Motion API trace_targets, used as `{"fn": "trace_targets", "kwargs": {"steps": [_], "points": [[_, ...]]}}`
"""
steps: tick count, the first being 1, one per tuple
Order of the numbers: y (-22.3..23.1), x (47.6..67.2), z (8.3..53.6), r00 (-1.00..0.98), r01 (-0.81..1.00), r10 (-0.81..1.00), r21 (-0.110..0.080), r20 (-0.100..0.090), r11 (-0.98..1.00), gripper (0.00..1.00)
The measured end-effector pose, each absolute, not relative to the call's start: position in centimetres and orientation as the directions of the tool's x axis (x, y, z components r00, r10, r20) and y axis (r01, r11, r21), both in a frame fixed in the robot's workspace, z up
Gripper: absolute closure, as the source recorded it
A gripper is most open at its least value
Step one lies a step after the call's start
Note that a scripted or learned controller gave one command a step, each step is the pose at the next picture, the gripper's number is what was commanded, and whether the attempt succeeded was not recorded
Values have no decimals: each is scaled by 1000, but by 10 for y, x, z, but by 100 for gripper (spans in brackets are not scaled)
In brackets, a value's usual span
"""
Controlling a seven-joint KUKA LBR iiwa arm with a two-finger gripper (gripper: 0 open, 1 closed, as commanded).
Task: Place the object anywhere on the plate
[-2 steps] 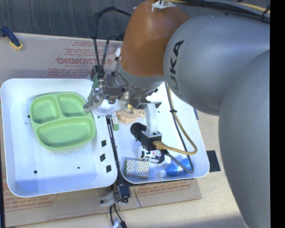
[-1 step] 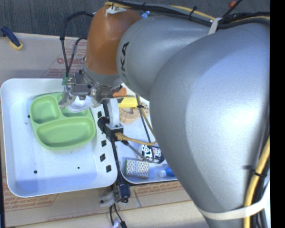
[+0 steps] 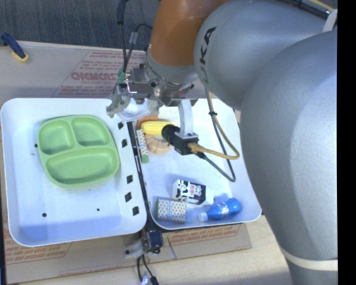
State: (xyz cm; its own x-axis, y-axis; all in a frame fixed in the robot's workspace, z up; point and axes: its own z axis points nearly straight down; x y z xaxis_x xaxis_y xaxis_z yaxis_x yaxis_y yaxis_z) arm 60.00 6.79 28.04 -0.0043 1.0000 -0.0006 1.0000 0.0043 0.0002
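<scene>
A green plate (image 3: 78,149) with three compartments lies in the left bin (image 3: 23,218), and nothing rests on it. My gripper (image 3: 133,103) hangs over the back of the ridge between the two bins, just beyond the plate's far right corner. Right below and to the right of it, in the right bin (image 3: 240,159), lie a yellow corn cob (image 3: 153,125) and a tan round piece (image 3: 160,146). A narrow patterned item (image 3: 142,142) lies along the ridge beside them. The wrist hides part of that bin's back.
Near the right bin's front lie a black-and-white milk carton (image 3: 189,191), a patterned cup (image 3: 170,210) on its side and a blue bottle (image 3: 222,209). A cable (image 3: 216,154) loops over that bin. The large grey arm covers the right side.
</scene>
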Motion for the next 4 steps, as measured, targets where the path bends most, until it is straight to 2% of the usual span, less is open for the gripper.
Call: {"fn": "trace_targets", "kwargs": {"steps": [1,2,3,4], "points": [[59,581,341,-6,1000,1000,1,1,6,100],[103,531,378,-7,1000,1000,3,1,7,100],[159,548,356,-8,1000,1000,0,-1,8,100],[160,514,413,-8,1000,1000,4,1,8,100]]}}
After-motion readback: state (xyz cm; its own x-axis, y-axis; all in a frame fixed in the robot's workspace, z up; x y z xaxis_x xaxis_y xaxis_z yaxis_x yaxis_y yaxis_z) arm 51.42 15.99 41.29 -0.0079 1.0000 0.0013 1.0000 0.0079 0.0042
